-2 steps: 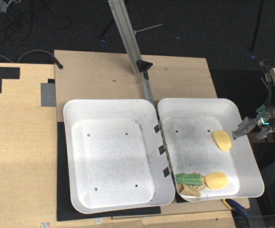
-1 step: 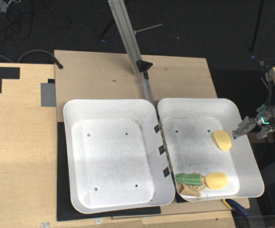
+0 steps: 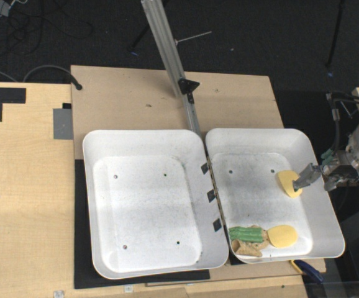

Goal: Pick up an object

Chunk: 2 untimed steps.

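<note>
Yellow piece [image 3: 287, 183]: a small rounded item, right bin [image 3: 254, 148], toward its right wall, roughly midway between far and near edges. Likeliest target (judged from the gripper's place beside it).

Gripper [image 3: 316, 176]: at the right rim of the right bin, entering from the right. One grey finger [image 3: 305, 178] lies against the yellow piece's right side, touching or just overlapping it; the other is not clear among the dark wrist parts. Whether the fingers are spread or closed I cannot tell, and no item shows between them, so no hold is claimed.

Other contents, right bin, near edge: green toy [image 3: 246, 233], tan piece [image 3: 250, 248] just under it, yellow disc [image 3: 282, 235] touching the green toy's right end.

Left bin [image 3: 105, 144]: white, shallow, adjoining the right bin along a clipped seam.

Step in hand: approach or closing on the yellow piece, lift not yet done.

Next move calls for: both fingers astride the piece, a firm close, then a straight rise clear of the right wall (the piece sits close to it, so a finger may catch the rim).
</note>
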{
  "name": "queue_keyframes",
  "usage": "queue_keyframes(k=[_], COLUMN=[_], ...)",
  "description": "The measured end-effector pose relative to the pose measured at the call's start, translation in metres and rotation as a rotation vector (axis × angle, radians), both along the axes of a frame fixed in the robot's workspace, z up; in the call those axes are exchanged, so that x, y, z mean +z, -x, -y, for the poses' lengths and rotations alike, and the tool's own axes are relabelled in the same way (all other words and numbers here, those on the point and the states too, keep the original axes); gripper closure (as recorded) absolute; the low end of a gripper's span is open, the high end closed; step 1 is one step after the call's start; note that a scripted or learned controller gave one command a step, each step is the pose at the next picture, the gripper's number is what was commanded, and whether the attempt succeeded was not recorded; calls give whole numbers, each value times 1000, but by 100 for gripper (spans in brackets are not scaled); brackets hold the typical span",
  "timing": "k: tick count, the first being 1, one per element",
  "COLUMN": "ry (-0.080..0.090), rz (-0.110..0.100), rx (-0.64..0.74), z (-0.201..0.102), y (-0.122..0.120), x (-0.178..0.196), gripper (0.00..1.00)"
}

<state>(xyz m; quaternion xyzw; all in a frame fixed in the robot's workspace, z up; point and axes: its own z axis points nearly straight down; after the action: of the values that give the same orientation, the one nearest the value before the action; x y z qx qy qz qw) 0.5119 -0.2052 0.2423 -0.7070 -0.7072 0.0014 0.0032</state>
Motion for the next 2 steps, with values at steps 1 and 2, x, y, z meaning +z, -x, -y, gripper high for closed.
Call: queue_keyframes(k=[1, 2], ry=[0, -1], rz=[-1, -2], rx=[-1, -1], z=[-3, -5], y=[-2, 10], x=[-44, -99], gripper=[0, 0])
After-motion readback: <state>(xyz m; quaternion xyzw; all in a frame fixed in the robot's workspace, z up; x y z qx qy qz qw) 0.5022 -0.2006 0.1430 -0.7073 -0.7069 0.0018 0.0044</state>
